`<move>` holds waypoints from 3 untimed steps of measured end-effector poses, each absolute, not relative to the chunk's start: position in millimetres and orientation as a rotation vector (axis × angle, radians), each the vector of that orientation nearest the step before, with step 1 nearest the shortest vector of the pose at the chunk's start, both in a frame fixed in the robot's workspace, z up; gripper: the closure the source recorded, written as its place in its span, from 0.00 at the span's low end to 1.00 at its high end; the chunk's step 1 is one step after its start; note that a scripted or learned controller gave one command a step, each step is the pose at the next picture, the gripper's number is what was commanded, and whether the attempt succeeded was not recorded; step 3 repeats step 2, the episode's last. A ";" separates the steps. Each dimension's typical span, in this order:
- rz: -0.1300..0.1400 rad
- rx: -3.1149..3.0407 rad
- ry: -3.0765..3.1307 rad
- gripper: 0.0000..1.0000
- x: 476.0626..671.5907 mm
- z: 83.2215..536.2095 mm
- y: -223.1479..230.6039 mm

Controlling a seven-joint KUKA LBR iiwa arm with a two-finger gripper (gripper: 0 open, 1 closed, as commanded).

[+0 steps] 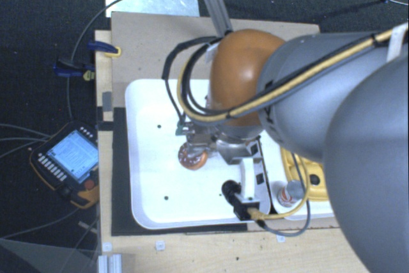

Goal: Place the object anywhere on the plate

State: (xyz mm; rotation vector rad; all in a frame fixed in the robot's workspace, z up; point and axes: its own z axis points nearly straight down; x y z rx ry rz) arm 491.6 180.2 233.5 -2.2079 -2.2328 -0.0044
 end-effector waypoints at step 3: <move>0.000 -2.215 -2.226 0.00 487.9 233.4 176.6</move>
